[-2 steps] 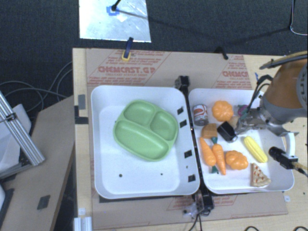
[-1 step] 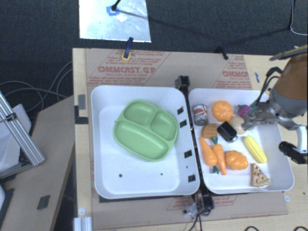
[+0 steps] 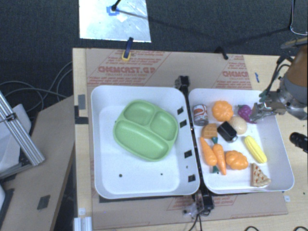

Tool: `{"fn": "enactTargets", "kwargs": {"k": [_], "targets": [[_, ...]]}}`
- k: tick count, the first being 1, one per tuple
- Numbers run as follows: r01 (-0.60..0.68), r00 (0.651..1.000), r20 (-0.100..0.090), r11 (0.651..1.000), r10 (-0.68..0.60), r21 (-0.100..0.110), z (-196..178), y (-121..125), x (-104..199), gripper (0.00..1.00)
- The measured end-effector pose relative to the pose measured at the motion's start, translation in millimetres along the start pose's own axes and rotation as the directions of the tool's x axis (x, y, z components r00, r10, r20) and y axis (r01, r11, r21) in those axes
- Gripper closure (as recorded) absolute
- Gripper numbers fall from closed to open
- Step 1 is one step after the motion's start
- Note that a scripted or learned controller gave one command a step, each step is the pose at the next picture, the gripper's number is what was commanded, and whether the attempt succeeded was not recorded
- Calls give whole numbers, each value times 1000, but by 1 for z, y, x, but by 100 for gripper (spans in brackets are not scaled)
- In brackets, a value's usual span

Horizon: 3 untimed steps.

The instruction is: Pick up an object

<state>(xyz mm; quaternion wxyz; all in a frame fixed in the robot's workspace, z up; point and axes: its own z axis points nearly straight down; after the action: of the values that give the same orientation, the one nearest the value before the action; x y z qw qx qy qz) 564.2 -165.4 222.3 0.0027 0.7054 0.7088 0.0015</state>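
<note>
Dark carpet (image 3: pixel 33 37), wooden bench (image 3: pixel 159 64).

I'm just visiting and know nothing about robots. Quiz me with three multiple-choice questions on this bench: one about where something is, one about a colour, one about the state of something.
1. Where does the green divided plate lie?
A. in the left bin
B. in the right bin
C. on the floor

2. What colour is the corn cob?
A. blue
B. yellow
C. black

3. How is the pizza slice at this moment?
A. held up in the air by the arm
B. stacked on the green plate
C. lying in the right bin, apart from the gripper

Answers:
1. A, the plate sits on the floor of the left bin.
2. B, the cob is plainly yellow.
3. C, the slice rests at the near corner of the right bin, while the gripper is at the far edge by the purple toy.
</note>
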Motion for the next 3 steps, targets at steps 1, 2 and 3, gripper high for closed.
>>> {"fn": "enactTargets", "kwargs": {"k": [1,2,3], "targets": [[5,1000,-3,1000,-5,1,0,20,54,100],[5,1000,-3,1000,-5,3,-12,19,110,100],[-2,1000,-1,1000,2,4,-12,17,106,100]]}}
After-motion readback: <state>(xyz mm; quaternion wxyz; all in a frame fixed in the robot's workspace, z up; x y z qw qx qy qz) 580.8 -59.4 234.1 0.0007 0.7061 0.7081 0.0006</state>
